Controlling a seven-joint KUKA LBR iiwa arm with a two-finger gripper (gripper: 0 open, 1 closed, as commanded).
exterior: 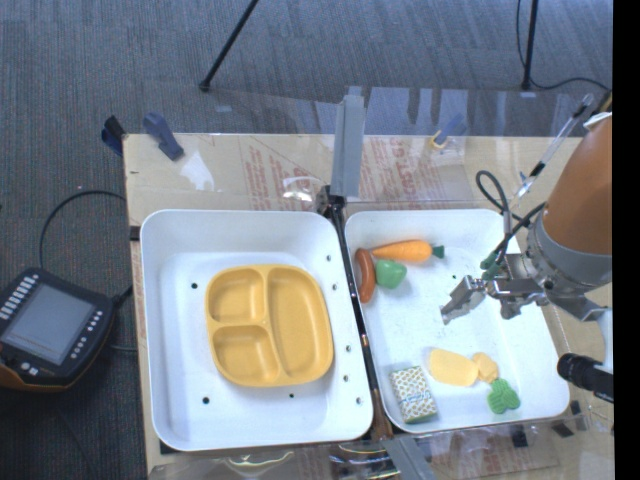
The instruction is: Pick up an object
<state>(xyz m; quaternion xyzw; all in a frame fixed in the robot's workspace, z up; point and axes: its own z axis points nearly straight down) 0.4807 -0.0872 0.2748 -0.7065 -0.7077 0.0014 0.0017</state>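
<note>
Overhead, the bench point(250, 173) shows a pale wooden top printed with faint red lettering, standing on grey carpet point(100, 48), with thin black stand legs slanting down from the far side. A handheld control pendant point(45, 326) lies on the floor at the left, its cable looping away. Two shallow white bins sit side by side, touching along their inner edges. The left bin point(170, 258) holds a yellow divided plate point(268, 324) with three compartments.

The right bin point(520, 378) carries the loose items. A toy carrot point(402, 251) lies near the far edge, its long axis running roughly left to right, green top toward the right. Just beside its left end sit a reddish-brown sausage-shaped piece point(365, 274) and a green rounded piece point(390, 275), touching each other. Near the front edge lie a small patterned box point(414, 394), a pale yellow wedge point(454, 368), an orange-tan lump point(486, 366) against it, and a green leafy piece point(503, 398).

The gripper point(462, 301) hangs above the bare middle of the right bin, well apart from every item, with nothing between its fingers; how far they are parted is too small and dark to tell. The arm's grey and orange body point(585, 203) is cut off at the right edge.
</note>
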